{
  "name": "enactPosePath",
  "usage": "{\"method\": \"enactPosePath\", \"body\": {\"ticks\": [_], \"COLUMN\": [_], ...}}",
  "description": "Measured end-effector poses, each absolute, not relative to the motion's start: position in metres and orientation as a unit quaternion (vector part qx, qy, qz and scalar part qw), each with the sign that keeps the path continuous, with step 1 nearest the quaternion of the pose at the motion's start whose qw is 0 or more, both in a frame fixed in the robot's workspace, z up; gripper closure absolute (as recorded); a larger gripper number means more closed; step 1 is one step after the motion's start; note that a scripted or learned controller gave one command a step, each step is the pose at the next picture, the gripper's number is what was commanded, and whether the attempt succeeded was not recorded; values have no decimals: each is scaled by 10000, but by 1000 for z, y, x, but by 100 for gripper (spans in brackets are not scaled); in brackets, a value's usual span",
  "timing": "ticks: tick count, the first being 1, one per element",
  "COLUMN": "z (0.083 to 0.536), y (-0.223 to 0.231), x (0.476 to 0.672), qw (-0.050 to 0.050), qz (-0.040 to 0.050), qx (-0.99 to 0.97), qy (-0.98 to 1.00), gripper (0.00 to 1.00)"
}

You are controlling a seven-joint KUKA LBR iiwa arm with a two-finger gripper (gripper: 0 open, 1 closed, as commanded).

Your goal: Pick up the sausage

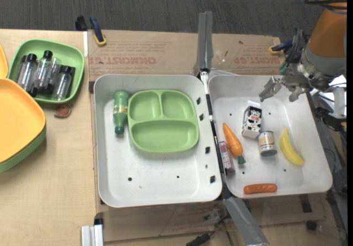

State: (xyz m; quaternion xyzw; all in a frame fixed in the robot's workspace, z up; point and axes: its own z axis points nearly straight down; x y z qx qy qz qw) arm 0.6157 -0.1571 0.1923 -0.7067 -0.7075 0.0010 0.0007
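Note:
The sausage, a short orange-red link, lies flat against the near wall of the right bin. My gripper hangs over the far right part of that bin, well away from the sausage. Its two grey fingers are spread apart and open, with nothing between them. The arm's orange band sits above it at the frame's right edge.
The right bin also holds a carrot, a small printed box, a can, a banana and a thin purple stick. In the left bin lie a green divided plate and a green bottle.

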Motion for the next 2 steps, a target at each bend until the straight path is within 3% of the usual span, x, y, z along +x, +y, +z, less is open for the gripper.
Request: {"method": "enactPosePath", "body": {"ticks": [1, 2], "z": [201, 191], "y": [-158, -211], "x": [616, 606], "qw": [7, 0], "qz": [15, 13], "qx": [-7061, -7628], "qy": [-7081, -6466], "gripper": [100, 100]}}
